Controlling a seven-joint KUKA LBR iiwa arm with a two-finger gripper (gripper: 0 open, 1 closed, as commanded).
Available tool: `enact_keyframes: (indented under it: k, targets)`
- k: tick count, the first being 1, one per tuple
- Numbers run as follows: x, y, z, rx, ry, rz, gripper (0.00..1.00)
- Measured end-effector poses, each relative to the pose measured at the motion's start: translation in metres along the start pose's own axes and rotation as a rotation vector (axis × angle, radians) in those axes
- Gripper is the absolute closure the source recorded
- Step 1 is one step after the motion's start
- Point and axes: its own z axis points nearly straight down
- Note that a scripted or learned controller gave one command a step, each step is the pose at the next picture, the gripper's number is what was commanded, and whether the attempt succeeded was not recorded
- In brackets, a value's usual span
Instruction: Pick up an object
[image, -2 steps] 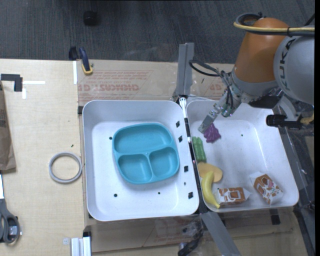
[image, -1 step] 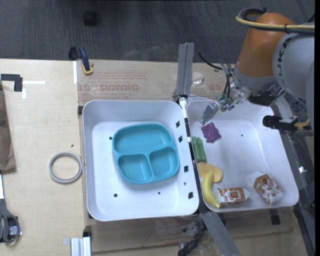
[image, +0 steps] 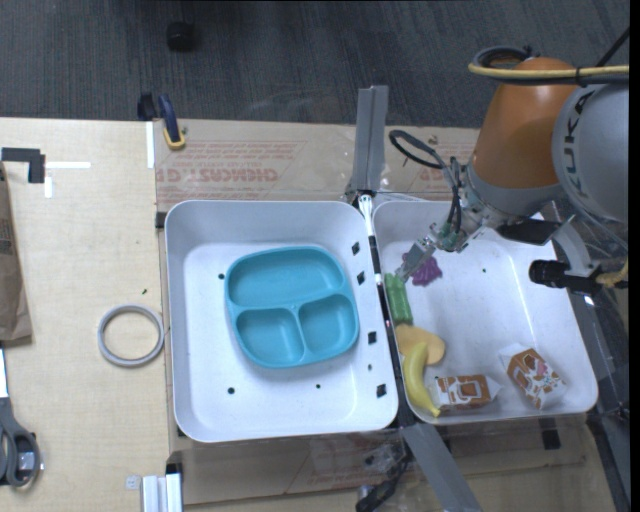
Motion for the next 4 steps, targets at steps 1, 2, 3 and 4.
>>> enact_keyframes:
  k: [1, 2, 3, 4]
  targets:
    - [-0.026, 0.027, -0.001, -0.003, -0.003, -0.345, 0.00]
    - [0.036, -0.013, -0.001, -0.002, 0.000, -0.596, 0.00]
    - [0.004, 0.009, 0.000, -0.004, -0.003, -1.044, 0.00]
    - [-0.053, 0.035, -0.001, -0.005, -0.006, -1.290, 0.00]
